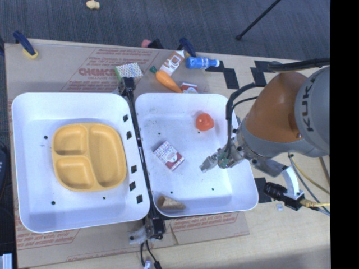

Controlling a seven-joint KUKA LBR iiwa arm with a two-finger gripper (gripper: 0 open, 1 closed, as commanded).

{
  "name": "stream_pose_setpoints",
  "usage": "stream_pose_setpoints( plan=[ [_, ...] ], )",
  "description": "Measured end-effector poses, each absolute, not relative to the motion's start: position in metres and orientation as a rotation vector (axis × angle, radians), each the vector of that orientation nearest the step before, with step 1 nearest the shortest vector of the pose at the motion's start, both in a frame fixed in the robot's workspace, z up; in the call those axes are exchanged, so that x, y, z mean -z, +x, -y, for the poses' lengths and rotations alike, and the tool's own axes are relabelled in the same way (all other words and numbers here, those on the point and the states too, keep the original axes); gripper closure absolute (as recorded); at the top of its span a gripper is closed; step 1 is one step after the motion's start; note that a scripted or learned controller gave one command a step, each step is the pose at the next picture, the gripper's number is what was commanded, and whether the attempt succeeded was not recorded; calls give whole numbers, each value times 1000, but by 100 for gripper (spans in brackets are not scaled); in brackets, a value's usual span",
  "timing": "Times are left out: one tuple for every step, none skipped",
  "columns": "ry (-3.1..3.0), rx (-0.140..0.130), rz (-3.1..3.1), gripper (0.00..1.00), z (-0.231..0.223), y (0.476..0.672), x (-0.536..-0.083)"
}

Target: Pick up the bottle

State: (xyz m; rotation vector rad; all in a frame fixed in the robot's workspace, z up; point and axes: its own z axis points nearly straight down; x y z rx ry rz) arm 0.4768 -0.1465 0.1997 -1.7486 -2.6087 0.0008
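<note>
A small blue bottle (201, 63) lies on its side on the bench behind the right bin (242, 198), outside both bins. Beside it, to the left, lies a white bottle with an orange label (173, 63). My gripper (215, 161) hangs low over the right part of the right bin, well in front of both bottles and apart from them. Nothing shows in its grasp. The grey arm with its orange band (275, 116) reaches in from the right and hides the bin's right rim.
In the right bin lie a red round item (204, 121), a small red-and-white box (169, 155) and a brown piece (170, 204) at the front wall. An orange carrot (167, 81) lies behind that bin. The left bin (22, 150) holds a yellow divided plate (88, 156).
</note>
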Motion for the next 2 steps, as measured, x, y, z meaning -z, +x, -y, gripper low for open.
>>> stream_pose_setpoints(
  plan=[
    [-1462, -1, 2776, 100, 75, 476, -191],
    [-1332, -2, 2839, 100, 16, 476, -191]
  ],
)
